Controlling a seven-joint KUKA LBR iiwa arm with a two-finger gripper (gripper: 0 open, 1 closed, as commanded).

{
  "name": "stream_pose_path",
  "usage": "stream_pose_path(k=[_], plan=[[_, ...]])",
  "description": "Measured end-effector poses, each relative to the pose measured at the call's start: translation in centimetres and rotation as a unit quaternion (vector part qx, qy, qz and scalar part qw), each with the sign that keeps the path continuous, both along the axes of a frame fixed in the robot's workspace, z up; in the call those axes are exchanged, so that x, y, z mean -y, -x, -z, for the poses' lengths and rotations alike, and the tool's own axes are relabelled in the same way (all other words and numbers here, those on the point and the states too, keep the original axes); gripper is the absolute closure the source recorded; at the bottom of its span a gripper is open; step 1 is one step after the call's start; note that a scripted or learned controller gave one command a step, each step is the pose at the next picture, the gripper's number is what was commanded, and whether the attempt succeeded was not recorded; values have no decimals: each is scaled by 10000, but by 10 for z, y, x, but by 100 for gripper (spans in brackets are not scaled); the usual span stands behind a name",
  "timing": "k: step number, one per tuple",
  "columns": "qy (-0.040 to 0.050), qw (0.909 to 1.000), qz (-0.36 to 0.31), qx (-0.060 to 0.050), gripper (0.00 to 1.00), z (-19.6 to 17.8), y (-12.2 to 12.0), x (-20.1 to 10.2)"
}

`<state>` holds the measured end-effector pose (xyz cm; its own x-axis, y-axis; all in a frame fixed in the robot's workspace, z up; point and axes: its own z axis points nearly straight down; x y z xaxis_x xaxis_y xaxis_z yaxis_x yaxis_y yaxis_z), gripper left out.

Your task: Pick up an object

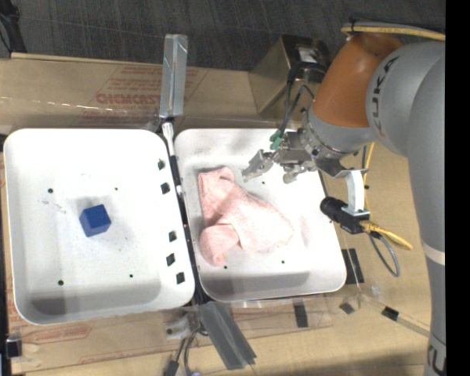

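Note:
A crumpled pink cloth (243,219) lies in the right bin (321,265), towards its left and middle. A small blue cube (95,219) rests in the left bin (31,288), a little left of its centre. My gripper (272,170) hangs over the back part of the right bin, just beyond the cloth's upper right edge. Its fingers stand open with nothing between them.
A metal divider with black clips (175,210) runs between the two bins. The grey arm with its orange band (352,77) fills the upper right. Cardboard (78,84) lies behind the bins.

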<state>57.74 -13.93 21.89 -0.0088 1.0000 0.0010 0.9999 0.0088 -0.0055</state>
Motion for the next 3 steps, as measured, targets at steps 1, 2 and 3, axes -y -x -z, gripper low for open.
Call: stream_pose_path(k=[1, 2, 3], plan=[[5, 9993, 378, 19, 0, 127, -16, 13], [5, 9993, -379, 26, 0, 127, -32, -33], [0, 9978, -666, 22, 0, 126, -76, -43]])
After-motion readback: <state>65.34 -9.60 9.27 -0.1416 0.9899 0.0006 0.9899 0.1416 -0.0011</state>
